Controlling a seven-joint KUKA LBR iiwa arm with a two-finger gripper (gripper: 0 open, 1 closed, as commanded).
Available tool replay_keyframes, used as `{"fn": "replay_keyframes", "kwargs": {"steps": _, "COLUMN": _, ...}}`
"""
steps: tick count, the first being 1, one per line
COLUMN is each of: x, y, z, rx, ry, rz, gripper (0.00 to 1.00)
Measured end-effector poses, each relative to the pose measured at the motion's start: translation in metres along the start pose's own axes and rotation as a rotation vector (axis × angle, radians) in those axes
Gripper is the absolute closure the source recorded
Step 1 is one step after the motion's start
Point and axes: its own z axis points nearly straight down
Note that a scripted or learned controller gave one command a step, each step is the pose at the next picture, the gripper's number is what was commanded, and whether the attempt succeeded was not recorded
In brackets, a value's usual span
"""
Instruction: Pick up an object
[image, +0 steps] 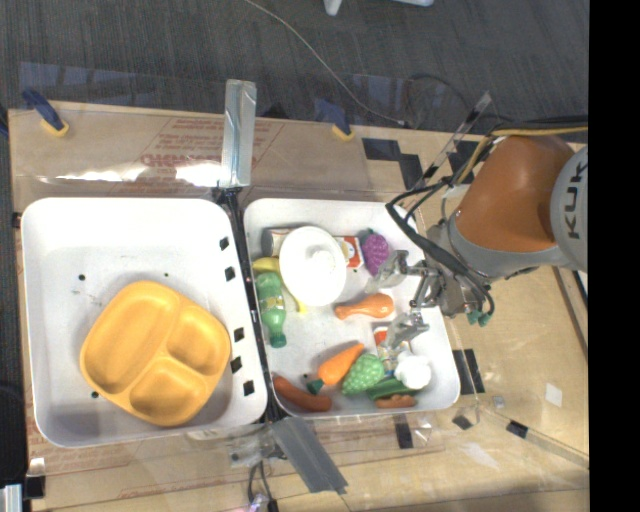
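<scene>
The toys, among them an orange carrot (341, 364), a white lid (313, 264) and purple grapes (375, 250), lie in the right bin (440, 395). The gripper (402, 297) hovers above its right side, fingers apart, holding nothing. A yellow tray (153, 350) fills the left bin (60, 235).

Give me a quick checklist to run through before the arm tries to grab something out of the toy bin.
1. End effector over the right bin, where the toys are: ok.
2. Nothing gripped yet: cannot tell, the wrist hides the tips.
3. Target nearby: ok, the orange drumstick and purple grapes lie beside it.
4. Target free of neighbours: not ok, the carrot, green corn and white ball crowd together.
5. Cables clear of the bin: cannot tell, black leads hang near the rim.
6. Left bin with yellow tray undisturbed: ok.
</scene>
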Motion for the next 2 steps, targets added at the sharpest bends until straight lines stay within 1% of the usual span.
{"fn": "replay_keyframes", "kwargs": {"steps": 1, "x": 0.008, "y": 0.007, "z": 0.101, "rx": 0.002, "ry": -0.007, "rz": -0.121, "gripper": 0.0}}
{"fn": "replay_keyframes", "kwargs": {"steps": 2, "x": 0.006, "y": 0.009, "z": 0.09, "rx": 0.002, "ry": -0.01, "rz": -0.13, "gripper": 1.0}}
